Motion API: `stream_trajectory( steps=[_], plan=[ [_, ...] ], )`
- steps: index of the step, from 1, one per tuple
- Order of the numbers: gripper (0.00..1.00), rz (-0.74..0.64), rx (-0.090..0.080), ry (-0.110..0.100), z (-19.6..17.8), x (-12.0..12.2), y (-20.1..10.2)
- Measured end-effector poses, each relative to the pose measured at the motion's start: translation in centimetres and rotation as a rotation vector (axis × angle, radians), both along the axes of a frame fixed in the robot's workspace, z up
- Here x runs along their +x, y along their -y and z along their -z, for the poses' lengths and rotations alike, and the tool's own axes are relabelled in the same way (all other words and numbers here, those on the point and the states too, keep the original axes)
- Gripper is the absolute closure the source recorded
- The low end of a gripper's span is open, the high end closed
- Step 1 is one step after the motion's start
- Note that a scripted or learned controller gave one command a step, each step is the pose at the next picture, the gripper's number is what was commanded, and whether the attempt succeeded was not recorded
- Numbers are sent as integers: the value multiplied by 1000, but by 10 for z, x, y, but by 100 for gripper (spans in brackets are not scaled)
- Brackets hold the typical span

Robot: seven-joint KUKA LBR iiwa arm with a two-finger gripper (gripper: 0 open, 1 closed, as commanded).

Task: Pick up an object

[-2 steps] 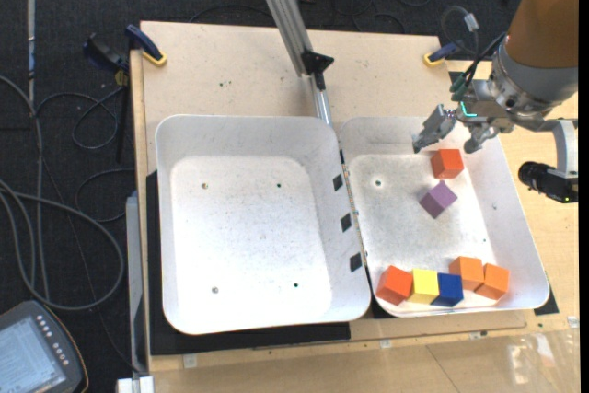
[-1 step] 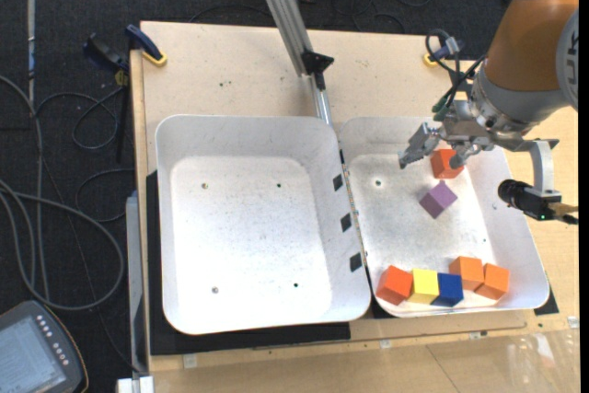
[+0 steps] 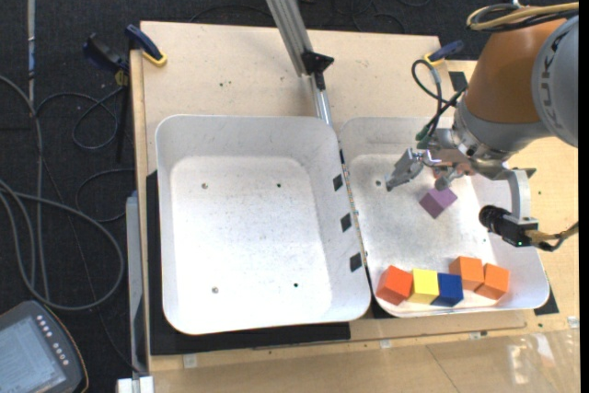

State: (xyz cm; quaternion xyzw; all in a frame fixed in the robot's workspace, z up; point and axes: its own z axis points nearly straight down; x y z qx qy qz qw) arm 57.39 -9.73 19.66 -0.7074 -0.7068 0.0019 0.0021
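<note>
Orange, yellow and blue blocks [image 3: 442, 283] below the arm's spread gripper [image 3: 425, 172], purple block [image 3: 439, 200] just beside it.

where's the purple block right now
In the right bin, the purple block sits just below the gripper, up-view from the orange, yellow and blue blocks.

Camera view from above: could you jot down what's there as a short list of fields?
arm: grey with orange band, reaching in from the right
gripper: over the right bin
purple block: right bin, just below the gripper
row along the near wall: orange block, yellow block, blue block, two orange blocks
left bin: white
</note>
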Motion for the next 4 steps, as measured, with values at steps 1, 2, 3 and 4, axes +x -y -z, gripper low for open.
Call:
stream_trajectory(
  steps=[1, 2, 3, 4],
  plan=[
    [0, 1, 0, 0, 53, 6, 7],
    [100, 0, -1, 7, 40, 8, 7],
    [100, -2, -2, 13, -22, 9, 14],
    [100, -3, -2, 12, -59, 11, 14]
  ],
)
